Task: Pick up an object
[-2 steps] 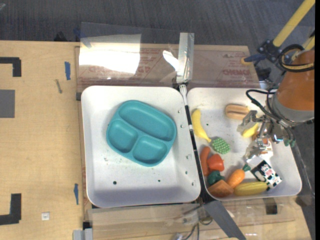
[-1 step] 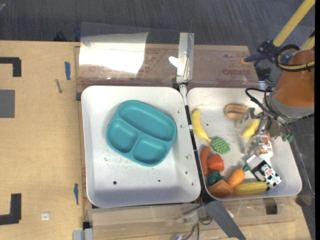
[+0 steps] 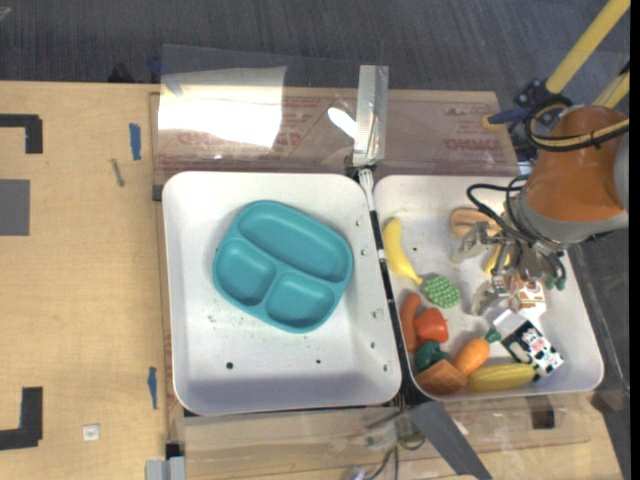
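Well, on the left the teal plate (image 3: 284, 264) lies alone in the left bin (image 3: 190, 368). In the right bin (image 3: 585, 368), the banana (image 3: 398, 249) at ten o'clock looks light, stiff and slick; I'd take it across its middle. At two o'clock the gripper (image 3: 515, 273) hangs low over clutter, and how its jaws stand I cannot tell.

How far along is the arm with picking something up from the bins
Done: the gripper is down inside the right bin, near the small white and orange object.
In hand: nothing visibly lifted; the view does not settle whether anything sits in the gripper.
Left: securing and raising an object. The banana, carrot and teal divided plate lie untouched.
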You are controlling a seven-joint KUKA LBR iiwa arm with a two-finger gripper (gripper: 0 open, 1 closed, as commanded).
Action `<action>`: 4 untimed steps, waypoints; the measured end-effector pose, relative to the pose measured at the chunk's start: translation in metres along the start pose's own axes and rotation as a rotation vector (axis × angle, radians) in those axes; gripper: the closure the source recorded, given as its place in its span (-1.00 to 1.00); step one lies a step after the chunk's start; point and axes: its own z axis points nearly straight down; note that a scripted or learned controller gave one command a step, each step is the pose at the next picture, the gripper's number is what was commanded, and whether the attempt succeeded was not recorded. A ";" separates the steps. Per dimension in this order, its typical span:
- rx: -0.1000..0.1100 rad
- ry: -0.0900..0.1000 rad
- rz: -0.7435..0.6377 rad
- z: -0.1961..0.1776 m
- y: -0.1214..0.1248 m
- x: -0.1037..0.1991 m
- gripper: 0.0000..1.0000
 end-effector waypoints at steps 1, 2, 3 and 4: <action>-0.006 0.003 0.294 0.000 -0.060 0.059 -1.00; -0.010 -0.001 0.409 0.000 -0.055 0.080 -1.00; -0.005 -0.005 0.333 -0.001 -0.057 0.096 -1.00; -0.001 -0.015 0.333 -0.014 -0.058 0.093 1.00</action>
